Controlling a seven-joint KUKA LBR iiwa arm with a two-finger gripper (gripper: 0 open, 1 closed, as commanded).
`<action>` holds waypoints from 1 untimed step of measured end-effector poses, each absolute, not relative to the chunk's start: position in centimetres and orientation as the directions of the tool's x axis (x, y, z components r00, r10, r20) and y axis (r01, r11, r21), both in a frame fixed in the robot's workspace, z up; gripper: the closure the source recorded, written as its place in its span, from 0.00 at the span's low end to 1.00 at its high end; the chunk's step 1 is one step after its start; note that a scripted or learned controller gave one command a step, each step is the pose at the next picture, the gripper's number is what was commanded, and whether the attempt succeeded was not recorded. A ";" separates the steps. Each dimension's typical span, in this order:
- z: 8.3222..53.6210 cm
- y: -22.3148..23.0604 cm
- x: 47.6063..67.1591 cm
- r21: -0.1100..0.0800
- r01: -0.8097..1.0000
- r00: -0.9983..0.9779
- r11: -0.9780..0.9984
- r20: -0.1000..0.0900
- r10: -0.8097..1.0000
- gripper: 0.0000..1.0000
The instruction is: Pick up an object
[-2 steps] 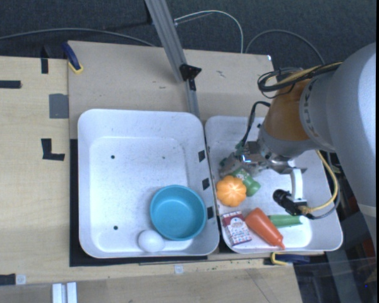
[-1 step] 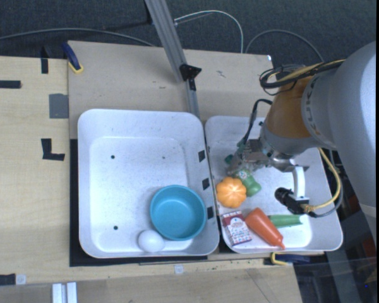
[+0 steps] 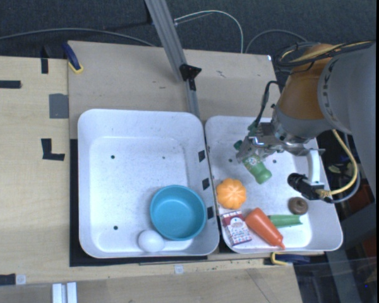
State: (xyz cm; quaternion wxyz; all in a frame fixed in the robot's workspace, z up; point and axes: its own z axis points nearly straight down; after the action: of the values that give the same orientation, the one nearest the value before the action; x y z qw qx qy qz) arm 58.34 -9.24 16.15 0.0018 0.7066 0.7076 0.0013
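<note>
My gripper hangs over the upper middle of the right bin. A small green object lies right at its lower tip; whether it is gripped or just beneath cannot be told. Further down the bin are an orange fruit, an orange carrot with a green stem, a red and white box and a small brown round piece.
The left bin holds a blue bowl and a white ball near its front wall. A grey pole slants down to the bins' shared back edge. Cables loop behind the right bin.
</note>
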 end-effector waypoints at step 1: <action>20.9 -8.3 58.6 0.004 1.000 -0.002 0.002 0.000 1.000 1.00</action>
State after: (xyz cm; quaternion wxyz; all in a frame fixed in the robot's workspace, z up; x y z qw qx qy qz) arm 58.63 -8.32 20.87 0.0014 0.7063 0.7080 0.0013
